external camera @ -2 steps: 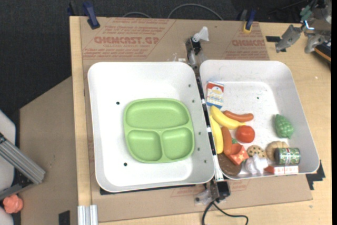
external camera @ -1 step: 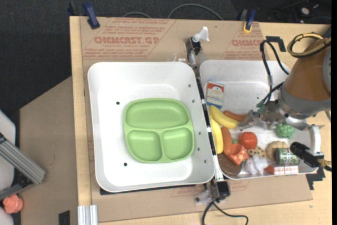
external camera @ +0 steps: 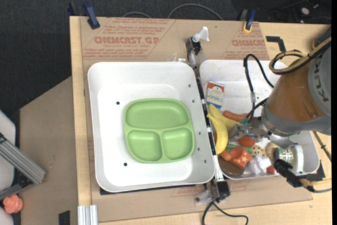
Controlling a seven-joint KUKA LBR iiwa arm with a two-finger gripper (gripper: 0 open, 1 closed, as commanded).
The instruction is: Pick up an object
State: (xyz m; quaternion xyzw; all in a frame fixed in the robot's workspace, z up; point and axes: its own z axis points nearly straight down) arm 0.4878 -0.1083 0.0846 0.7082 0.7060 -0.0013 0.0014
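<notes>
Gripper [external camera: 256, 131] low in right white plastic bin [external camera: 231, 68], over yellow banana [external camera: 219, 126] and red toys; finger state indiscernible.

light: even, bright overhead | shadows: soft | glare: mild on white bins [external camera: 100, 113] | focus: slightly soft, low-res

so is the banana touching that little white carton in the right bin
Touching, as far as the camera view shows: the banana's upper tip runs right up against the bottom edge of the white carton, with no bin floor visible between them.
</notes>
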